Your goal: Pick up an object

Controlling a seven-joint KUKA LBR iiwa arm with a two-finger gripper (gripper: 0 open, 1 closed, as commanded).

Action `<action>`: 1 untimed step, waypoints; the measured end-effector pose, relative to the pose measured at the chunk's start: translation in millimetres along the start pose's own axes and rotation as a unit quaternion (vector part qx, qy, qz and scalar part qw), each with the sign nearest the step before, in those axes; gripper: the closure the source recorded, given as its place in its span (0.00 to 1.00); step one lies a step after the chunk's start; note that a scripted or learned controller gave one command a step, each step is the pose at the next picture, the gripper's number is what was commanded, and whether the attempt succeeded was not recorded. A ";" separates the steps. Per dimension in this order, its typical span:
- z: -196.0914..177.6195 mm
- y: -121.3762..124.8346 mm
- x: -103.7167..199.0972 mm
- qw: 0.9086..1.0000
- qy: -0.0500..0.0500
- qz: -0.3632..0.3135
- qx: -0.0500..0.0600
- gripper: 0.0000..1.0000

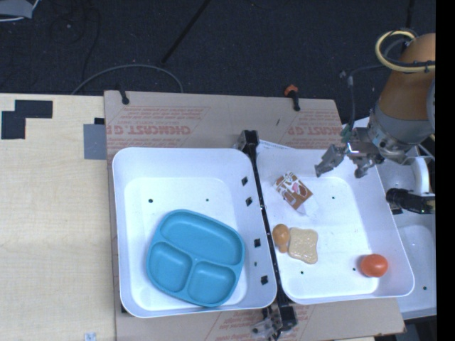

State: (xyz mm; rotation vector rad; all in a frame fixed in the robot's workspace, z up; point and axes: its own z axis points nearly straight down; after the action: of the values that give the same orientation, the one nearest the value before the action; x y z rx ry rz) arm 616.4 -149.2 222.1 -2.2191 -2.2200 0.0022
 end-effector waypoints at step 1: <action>62.8 4.1 -0.7 1.000 0.000 0.000 0.002 0.00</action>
State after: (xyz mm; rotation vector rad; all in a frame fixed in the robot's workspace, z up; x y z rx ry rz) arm 620.3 -149.8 159.2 -2.2173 -2.2177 0.0062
